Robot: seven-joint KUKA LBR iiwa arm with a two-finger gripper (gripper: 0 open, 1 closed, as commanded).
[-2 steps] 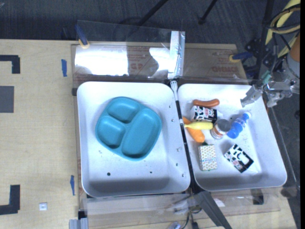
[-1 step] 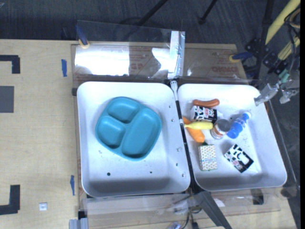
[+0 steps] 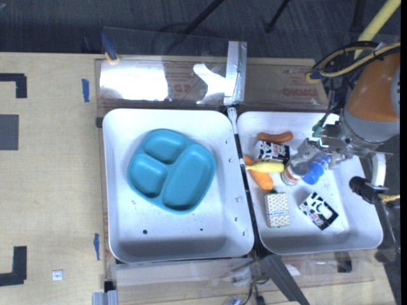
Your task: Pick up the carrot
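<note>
The carrot [image 3: 262, 179] is a short, stubby orange piece lying flat in the right bin [image 3: 356, 237], close to that bin's left wall at about nine o'clock from its middle. It tapers toward four o'clock. A yellow banana [image 3: 266, 168] lies just above it, at twelve o'clock, touching or nearly so. A speckled box [image 3: 277, 209] sits near it at five o'clock.

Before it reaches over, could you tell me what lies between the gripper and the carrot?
In the camera view, a small bottle lies between the gripper and the carrot, with a banana just above the carrot.
</note>
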